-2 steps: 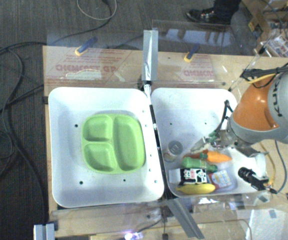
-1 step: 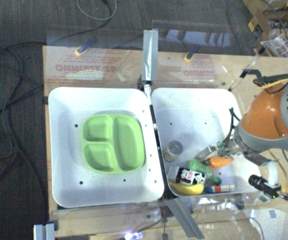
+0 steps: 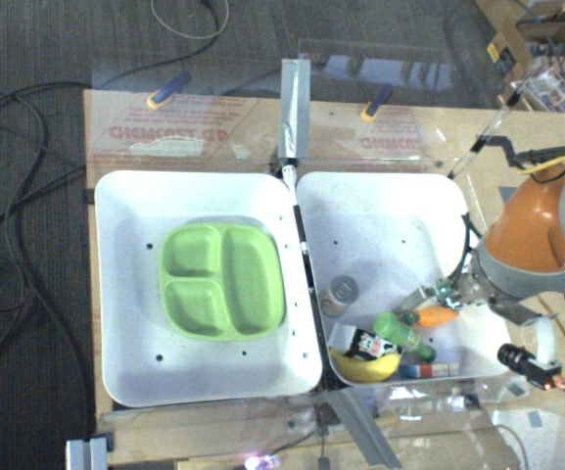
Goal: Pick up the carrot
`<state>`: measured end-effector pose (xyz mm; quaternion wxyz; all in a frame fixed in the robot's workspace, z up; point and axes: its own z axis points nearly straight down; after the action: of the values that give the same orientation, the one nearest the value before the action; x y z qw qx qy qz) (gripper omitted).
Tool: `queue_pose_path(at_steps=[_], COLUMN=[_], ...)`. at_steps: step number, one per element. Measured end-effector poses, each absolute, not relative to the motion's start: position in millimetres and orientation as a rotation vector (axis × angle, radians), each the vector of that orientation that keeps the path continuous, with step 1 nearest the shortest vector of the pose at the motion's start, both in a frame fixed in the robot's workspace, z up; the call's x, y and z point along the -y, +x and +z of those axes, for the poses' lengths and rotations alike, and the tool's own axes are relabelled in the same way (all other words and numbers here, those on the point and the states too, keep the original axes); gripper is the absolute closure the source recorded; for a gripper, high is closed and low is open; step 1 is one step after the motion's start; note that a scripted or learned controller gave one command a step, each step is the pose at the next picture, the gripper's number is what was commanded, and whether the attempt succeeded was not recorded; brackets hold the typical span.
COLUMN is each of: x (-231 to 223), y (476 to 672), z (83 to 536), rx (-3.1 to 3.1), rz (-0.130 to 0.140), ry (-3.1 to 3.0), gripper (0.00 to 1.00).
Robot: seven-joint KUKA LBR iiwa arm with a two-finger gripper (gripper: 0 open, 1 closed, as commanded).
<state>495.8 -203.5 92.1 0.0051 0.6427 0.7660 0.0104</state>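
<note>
So the surface is a tan board with faded red lettering, and it carries two shallow white bins side by side. The floor around it is dark grey carpet, with black cables looping across it on the left and a thin wire loop up top. Two clamps with blue and yellow handles sit along the far edge of the board, and a metal rail runs down between the bins. Some clutter, boxes and such, sits in the upper right corner.

The left bin has a green divided tray lying flat in the middle, three compartments.

The right bin has everything piled in its near right corner. The carrot lies there, orange, roughly level, just beside a green bottle-like thing. Next to those: a banana against the near wall, a small black packet resting on it, a marker-looking item with blue and red ends, and a little grey round cap off by itself closer to the rail.

The arm comes in from the right, the orange band bulking over the bin's right edge, wrist angled down toward the pile. The hand sits right over the carrot, touching or nearly touching it. It's too small and cluttered there, so I can't tell if the hand is clenched or released.
</note>
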Motion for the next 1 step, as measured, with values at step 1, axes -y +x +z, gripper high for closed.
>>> queue_pose_path(at_steps=[1], x=[200.2], y=[498.9], z=[101.5], rx=[-2.403], rz=[0.04], ry=[2.007], gripper=[1.0])
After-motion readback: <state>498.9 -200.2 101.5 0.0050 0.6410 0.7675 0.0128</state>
